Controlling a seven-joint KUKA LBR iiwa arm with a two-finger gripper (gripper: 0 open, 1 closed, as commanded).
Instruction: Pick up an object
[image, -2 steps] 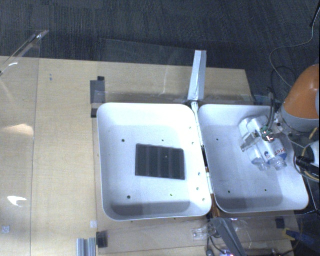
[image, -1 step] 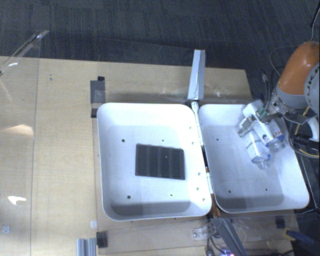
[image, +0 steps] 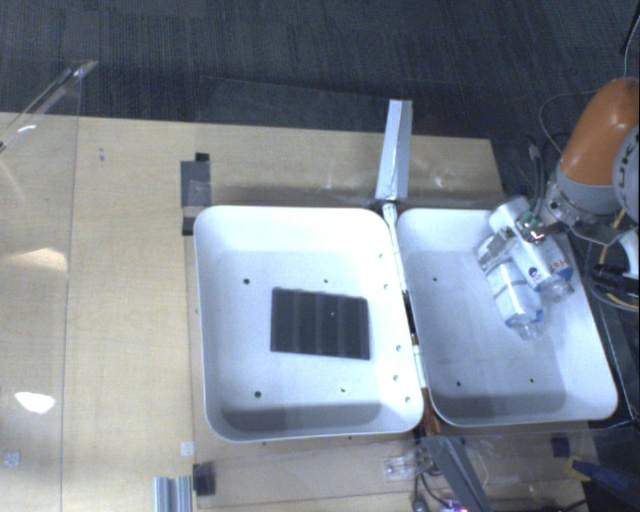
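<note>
A dark ribbed rectangular pad (image: 321, 323) lies flat in the middle of the left bin (image: 230, 240). In the right bin (image: 450, 370), a clear plastic bottle (image: 517, 293) with a red and blue label lies slanted near the far right side. My gripper (image: 503, 247) is right at the bottle's upper end, reaching in from the right below the orange band (image: 600, 130) of the arm. The gripper body overlaps the bottle's top, so the contact between them is hidden.
The two bins meet at a raised shared rim (image: 405, 300) down the middle. A grey bar (image: 394, 150) stands behind the bins. Cables (image: 610, 270) hang at the right edge beside the arm. The bench (image: 110, 330) stretches to the left.
</note>
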